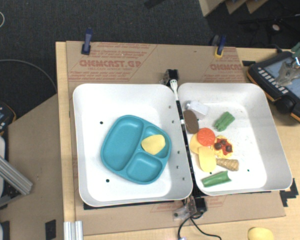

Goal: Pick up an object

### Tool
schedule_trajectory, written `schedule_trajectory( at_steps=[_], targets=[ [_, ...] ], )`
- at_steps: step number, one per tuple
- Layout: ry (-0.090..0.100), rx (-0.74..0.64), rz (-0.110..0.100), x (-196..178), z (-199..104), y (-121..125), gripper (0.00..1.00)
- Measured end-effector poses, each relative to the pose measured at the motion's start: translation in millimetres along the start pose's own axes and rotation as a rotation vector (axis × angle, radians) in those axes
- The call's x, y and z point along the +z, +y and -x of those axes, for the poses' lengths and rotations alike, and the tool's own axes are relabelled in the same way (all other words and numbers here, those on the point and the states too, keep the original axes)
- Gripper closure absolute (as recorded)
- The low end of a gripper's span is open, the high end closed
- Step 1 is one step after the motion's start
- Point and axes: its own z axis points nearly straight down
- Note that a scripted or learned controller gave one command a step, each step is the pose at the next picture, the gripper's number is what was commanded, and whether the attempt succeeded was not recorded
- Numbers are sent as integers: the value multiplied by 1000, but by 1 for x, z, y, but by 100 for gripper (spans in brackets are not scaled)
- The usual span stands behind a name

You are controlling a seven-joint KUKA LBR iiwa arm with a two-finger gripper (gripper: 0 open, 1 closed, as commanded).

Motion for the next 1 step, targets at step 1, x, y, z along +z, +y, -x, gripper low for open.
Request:
schedule_trajectory(
  at_steps=[1],
  targets=[
    [13, 2, -26, 63, -37, -67, 100]
  ],
)
